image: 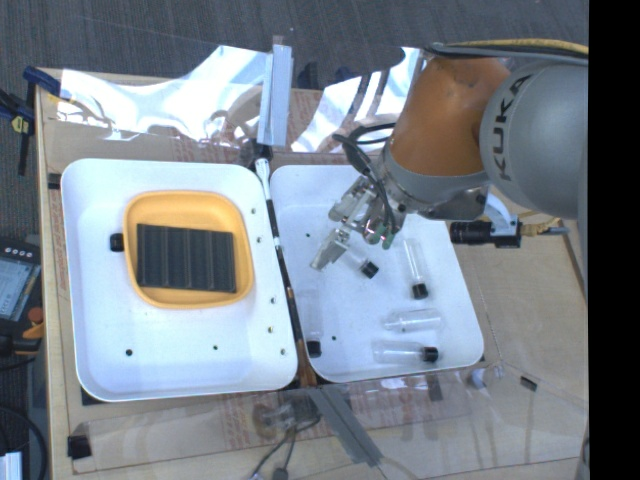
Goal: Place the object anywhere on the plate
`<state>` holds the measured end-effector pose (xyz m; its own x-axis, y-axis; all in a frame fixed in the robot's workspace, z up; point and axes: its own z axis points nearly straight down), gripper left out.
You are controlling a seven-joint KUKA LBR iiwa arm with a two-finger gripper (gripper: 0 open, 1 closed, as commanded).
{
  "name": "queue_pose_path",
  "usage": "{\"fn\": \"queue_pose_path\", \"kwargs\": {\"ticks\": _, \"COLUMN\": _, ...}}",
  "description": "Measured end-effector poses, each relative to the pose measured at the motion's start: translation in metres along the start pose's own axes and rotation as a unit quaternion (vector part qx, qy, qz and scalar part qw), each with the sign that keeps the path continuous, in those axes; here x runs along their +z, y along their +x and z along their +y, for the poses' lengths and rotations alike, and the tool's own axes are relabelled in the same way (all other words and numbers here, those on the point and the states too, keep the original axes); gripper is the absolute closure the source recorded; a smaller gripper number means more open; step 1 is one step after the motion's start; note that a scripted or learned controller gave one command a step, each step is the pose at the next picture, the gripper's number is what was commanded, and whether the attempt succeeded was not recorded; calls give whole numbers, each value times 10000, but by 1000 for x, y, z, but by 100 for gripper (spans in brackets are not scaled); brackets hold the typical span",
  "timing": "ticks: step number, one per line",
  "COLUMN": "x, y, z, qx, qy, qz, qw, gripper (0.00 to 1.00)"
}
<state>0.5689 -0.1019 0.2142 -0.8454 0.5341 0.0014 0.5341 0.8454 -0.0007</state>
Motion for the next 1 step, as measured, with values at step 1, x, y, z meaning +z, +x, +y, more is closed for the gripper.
{"fn": "queue_pose_path", "kwargs": {"ticks": 1, "x": 9, "y": 12, "z": -12, "qx": 168, "qy": 4, "qz": 9, "qw": 9999, "gripper": 0}}
